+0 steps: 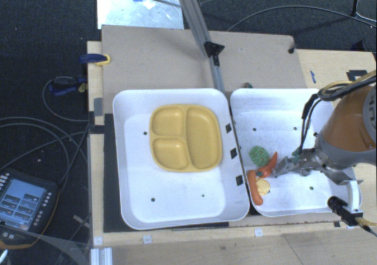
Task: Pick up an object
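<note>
Reaching low into the right bin (294, 111), the gripper (281, 168) sits just right of the toy pile, its tip touching or nearly touching the red pepper (270, 165). Whether the fingers are spread or clenched, I cannot tell. This looks like the approach step; next it needs a clean close on one piece, then a lift. Count: one green broccoli (258, 154) above the pepper, one orange carrot (254, 188) below it, one yellow piece (263, 186) beside the carrot. Left bin (177, 211), well left of the pepper: one yellow tray (186, 138)
</note>
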Controlling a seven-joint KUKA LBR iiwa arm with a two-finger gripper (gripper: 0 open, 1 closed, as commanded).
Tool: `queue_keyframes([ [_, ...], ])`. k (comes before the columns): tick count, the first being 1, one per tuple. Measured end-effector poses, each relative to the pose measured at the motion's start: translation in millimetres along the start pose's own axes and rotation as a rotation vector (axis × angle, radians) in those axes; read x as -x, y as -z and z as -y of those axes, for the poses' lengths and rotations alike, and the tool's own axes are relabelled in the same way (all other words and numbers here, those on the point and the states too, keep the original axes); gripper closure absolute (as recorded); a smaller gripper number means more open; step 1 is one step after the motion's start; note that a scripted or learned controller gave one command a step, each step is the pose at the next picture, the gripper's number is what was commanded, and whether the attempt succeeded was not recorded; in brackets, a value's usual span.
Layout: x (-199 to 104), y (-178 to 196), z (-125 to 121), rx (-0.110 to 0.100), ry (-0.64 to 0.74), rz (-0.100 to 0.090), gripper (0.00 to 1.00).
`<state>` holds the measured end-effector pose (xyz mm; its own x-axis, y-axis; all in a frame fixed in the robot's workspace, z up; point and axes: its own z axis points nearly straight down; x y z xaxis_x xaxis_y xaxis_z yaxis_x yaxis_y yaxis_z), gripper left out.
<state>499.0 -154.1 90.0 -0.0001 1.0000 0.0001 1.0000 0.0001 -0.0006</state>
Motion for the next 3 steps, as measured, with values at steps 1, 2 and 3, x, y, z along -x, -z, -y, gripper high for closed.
queue_keyframes([
  [1,0,11,-1,0.004,0.0,0.0,1.0],
  [2,9,63,3,0.007,0.0,0.002,1.0],
  [3,-1,119,1,0.009,0.007,0.002,1.0],
])
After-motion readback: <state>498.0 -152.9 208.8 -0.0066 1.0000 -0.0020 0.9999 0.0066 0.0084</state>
